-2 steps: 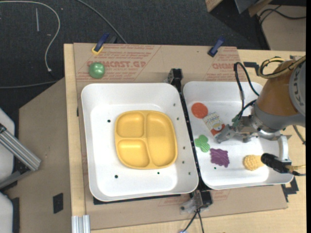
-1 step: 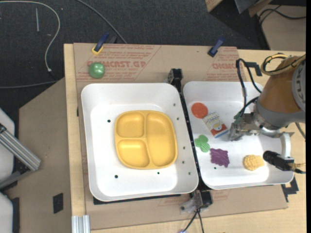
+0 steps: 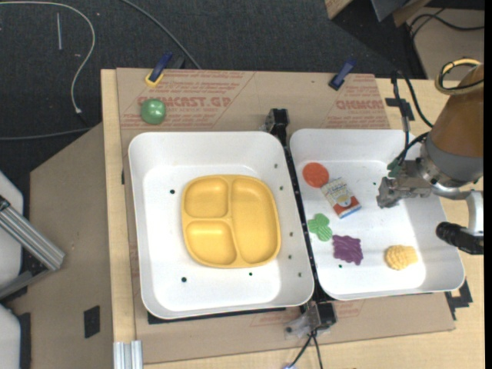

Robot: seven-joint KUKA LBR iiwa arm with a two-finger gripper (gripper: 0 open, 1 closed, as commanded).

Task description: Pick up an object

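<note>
Overhead, the gripper [image 3: 387, 191] hung low over the right bin [image 3: 430, 279], near its right side; whether it was wide, narrow or holding anything could not be told from this angle. Spread across that bin lay an orange ball [image 3: 315, 174], a small red and white box [image 3: 341, 199], a green toy [image 3: 320, 227], a purple toy [image 3: 347, 249] and a yellow corn cob [image 3: 400, 257], all apart from the gripper. A yellow divided plate [image 3: 231, 220] sat in the left bin [image 3: 154, 167]. A green ball [image 3: 154, 111] rested on the cardboard [image 3: 231, 98] behind it.
</note>
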